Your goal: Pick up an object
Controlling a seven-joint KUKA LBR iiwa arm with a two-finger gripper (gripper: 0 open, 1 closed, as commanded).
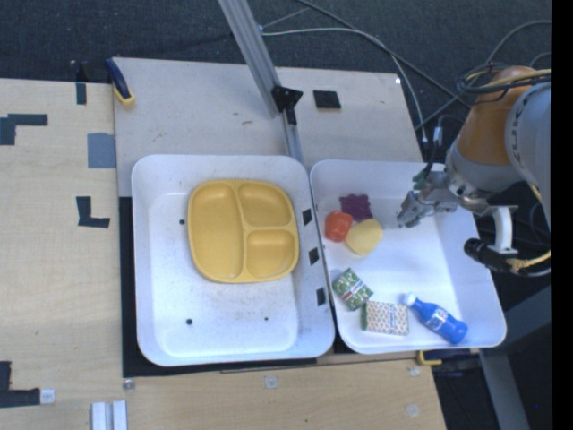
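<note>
The hand (414,211), its opening impossible to judge, hovers in the right bin (466,271) near the yellow lemon (363,237), so this looks like the approach; next, descend and close.

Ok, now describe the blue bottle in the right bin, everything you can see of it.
The blue bottle lies on its side on the floor of the right bin, near the bin's front right corner. It looks like plastic, deep blue with a white label band around the body and a white cap pointing toward the small printed carton beside it; whether cap and carton touch cannot be told. Its base points toward the bin's corner. The gripper is well away from it, farther back in the bin.
</note>
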